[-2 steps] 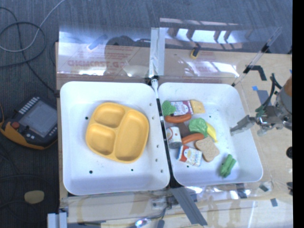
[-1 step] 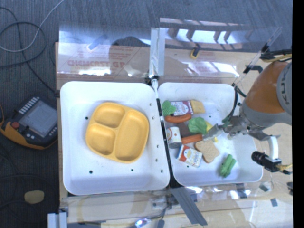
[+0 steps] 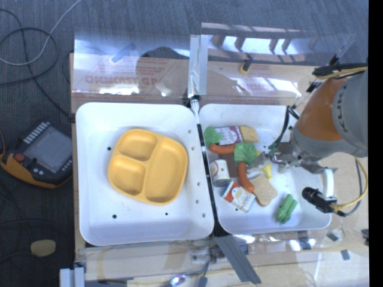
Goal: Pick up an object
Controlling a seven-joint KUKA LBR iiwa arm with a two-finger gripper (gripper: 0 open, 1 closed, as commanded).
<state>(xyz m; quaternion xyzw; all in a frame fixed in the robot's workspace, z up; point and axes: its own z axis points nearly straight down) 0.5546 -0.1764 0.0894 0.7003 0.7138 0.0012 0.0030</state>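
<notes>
Bright, even overhead light | hard glare on the clear panels point(image 3: 239, 52) behind the bins | white bins point(image 3: 96, 220) near blown out | soft shadow under the yellow tray point(image 3: 148, 165) | arm point(image 3: 335, 118) slightly blurred | carpet dim

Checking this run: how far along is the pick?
Done: the gripper is down in the right bin, at the edge of the toy-food pile by the green leafy piece. In hand: nothing visibly held. Left: grasp and lift. The yellow tray sits in the left bin.
</notes>
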